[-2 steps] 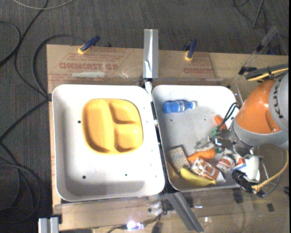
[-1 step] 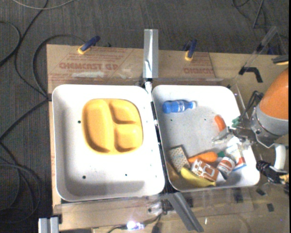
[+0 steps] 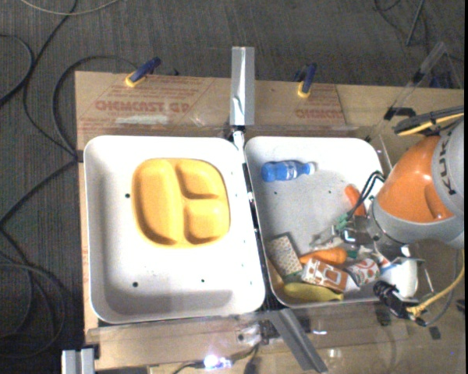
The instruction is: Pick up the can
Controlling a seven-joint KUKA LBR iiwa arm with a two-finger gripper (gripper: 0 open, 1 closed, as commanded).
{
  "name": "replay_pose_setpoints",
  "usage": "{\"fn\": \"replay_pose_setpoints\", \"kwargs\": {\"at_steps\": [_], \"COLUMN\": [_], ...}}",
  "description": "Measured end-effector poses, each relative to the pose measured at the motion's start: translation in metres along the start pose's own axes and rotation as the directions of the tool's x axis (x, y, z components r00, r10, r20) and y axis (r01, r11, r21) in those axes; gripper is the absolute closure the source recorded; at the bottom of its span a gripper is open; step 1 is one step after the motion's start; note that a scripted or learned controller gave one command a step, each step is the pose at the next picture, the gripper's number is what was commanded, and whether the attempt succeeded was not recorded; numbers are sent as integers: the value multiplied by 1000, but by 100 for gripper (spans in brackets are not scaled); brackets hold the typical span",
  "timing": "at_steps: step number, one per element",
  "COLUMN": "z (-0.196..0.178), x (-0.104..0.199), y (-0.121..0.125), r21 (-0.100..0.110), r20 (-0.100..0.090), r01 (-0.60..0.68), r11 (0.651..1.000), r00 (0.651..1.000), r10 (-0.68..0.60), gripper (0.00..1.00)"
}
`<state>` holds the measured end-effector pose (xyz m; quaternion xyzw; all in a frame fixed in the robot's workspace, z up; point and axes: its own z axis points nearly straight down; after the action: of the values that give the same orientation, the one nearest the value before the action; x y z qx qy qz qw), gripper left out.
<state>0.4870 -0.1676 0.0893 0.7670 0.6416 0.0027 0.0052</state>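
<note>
Toward the near right corner of the right bin (image 3: 316, 148), in a tight heap of small things, lies what I take to be the can (image 3: 364, 272): a short red-and-white cylinder on its side, though it is small and partly covered, so the reading is unsure. It touches an orange carton (image 3: 324, 273) on its left, a carrot (image 3: 329, 255) lies just behind it, a banana (image 3: 312, 291) sits along the bin's near wall, and a white cup (image 3: 402, 277) stands just to its right. The gripper (image 3: 349, 229) hangs low over the heap, just behind the can; whether it is apart or together cannot be told, and nothing shows in its grasp. A blue bottle (image 3: 287, 171) lies well apart at the far side, and the left bin (image 3: 109, 287) bears an orange tray (image 3: 182, 201). The can is likely light, stiff and smooth, so it may roll or slip when pushed. The best hold would be across its round body at mid-length, with the jaws set square to its axis, but the crowding neighbours leave little room to get in.
</note>
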Motion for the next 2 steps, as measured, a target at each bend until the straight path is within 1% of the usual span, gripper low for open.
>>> {"fn": "replay_pose_setpoints", "kwargs": {"at_steps": [1,2], "z": [1,-105], "x": [9,48], "y": [78,96], "r21": [0,13], "r20": [1,3], "r01": [-67,-103], "r11": [998,995], "r00": [998,995], "r10": [67,103], "gripper": [0,0]}}
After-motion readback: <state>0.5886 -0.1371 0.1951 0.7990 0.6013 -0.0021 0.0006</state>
